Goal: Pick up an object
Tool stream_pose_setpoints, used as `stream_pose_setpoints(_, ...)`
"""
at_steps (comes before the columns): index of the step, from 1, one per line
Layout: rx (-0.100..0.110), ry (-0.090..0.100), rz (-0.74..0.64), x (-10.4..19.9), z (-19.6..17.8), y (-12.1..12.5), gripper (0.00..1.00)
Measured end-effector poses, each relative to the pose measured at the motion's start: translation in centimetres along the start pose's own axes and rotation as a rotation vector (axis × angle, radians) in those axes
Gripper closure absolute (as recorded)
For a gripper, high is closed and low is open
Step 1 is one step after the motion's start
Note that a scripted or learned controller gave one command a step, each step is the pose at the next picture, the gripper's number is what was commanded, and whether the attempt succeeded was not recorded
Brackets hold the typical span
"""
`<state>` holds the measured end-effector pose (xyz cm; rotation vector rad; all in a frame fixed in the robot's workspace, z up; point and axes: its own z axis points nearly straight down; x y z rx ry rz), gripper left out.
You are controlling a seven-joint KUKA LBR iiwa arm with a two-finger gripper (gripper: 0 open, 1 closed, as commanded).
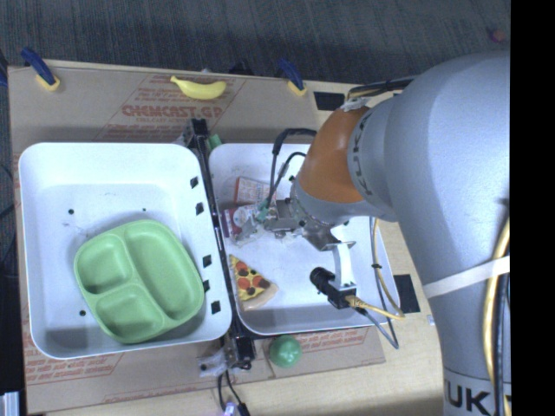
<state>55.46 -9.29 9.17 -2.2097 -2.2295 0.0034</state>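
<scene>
A robotics lab: clamped brown cardboard sheet (130, 107) under two shallow white plastic bins (52, 167), toy items, dark carpet (173, 16).

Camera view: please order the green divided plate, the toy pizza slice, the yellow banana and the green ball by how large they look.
1. Green divided plate
2. Yellow banana
3. Toy pizza slice, close to the banana
4. Green ball

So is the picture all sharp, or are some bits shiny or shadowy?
In the camera view, the green tray and pizza slice look fairly sharp; the big grey arm, nearest the camera, looks soft and bright with sheen; the left bin has soft grey shadows along its walls; the small things under the wrist are too blurry to name.
</scene>
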Motion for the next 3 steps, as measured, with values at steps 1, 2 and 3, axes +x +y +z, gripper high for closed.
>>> stream_pose_setpoints(1,-0.002,0.000,0.004,0.1,-0.1,9.0,0.00)
stream_pose_setpoints(2,0.000,0.001,-0.003,0.2,-1.1,9.0,1.00)
stream_pose_setpoints(3,-0.005,0.000,0.002,5.2,-10.2,10.3,1.00)
